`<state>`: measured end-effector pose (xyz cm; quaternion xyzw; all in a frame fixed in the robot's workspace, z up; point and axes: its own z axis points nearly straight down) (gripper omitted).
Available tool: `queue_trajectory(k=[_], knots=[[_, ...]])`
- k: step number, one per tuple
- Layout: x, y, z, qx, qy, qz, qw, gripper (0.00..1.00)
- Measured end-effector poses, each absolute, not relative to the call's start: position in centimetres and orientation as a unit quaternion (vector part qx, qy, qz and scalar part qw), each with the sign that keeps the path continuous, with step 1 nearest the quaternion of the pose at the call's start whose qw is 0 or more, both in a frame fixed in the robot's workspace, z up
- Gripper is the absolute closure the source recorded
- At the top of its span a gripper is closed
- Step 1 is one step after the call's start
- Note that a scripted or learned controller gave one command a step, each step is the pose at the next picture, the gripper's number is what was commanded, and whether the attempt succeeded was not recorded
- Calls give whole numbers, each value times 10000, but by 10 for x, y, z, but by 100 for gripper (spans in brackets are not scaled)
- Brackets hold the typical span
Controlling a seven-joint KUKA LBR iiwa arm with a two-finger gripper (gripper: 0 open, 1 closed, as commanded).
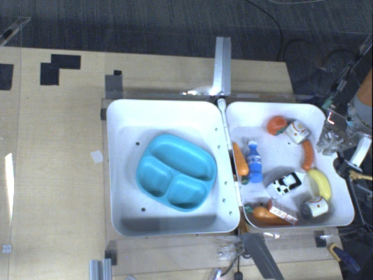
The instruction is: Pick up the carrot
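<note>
Currently at the right edge of the frame: tool (338,140), up over the right rim of the right bin (274,111), apart from everything inside. Cannot tell whether spread or pressed together, too blurred and cut off by the frame edge; nothing seen in it. Reads as a standby pose, off to the side so the camera gets a clear look at the contents.

Lying lengthwise against the left wall of the right bin, mid-frame: carrot (239,161), long and orange. Just beside it on the right, maybe touching: blue bottle (253,159), lying roughly parallel. Looks hemmed in, wall on one side and bottle on the other. Likely a tight grasp with little room either side; probably safer aimed at the upper end, where the bottle leaves more space.

Elsewhere in the same bin, well apart from the carrot: tomato (277,125), sausage (308,153), banana (319,184), black-and-white piece (285,184), small can (315,207). At the lower edge: another orange thing (265,214), partly under a reddish packet (285,217). Could be mistaken for the target; cannot tell what it is.

Left bin (122,156): holds a blue divided plate (175,171), not part of the task. Both bins on the wooden surface (58,156).

Not yet begun on the pick, judging by the whole bin width between tool and carrot.
</note>
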<state>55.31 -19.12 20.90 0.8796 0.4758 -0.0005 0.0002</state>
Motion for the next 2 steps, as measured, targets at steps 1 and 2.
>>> queue_trajectory(k=[1, 2], knots=[[513, -181, 210, 8902, 4556, -8, -3, 100], [545, -185, 194, 8406, 5417, -3, 2, 100]])
